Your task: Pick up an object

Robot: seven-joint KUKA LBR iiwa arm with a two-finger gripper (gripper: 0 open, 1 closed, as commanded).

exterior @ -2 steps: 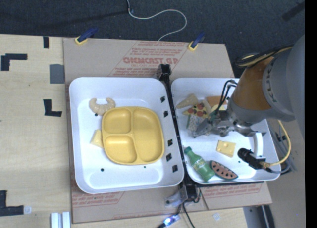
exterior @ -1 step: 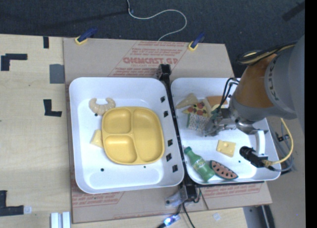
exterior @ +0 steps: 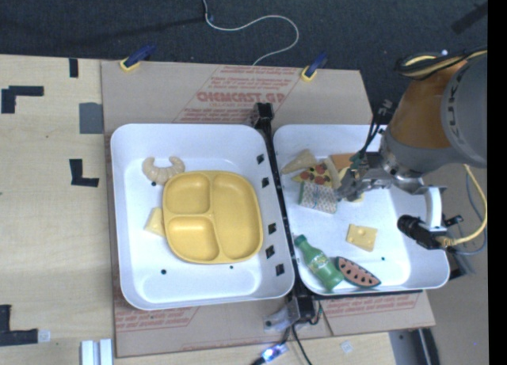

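Hovering low in the right bin (exterior: 412,276) beside the pizza slice (exterior: 310,167) and patterned card (exterior: 318,196); end effector (exterior: 351,185) opening indiscernible, nothing visibly held; square centring needed before closing.

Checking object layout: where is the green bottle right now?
The green bottle lies in the right bin, near its front-left corner, beside the watermelon slice.

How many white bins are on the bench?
2: the left bin holds a yellow plate; the right bin, beside it, has the gripper above it.
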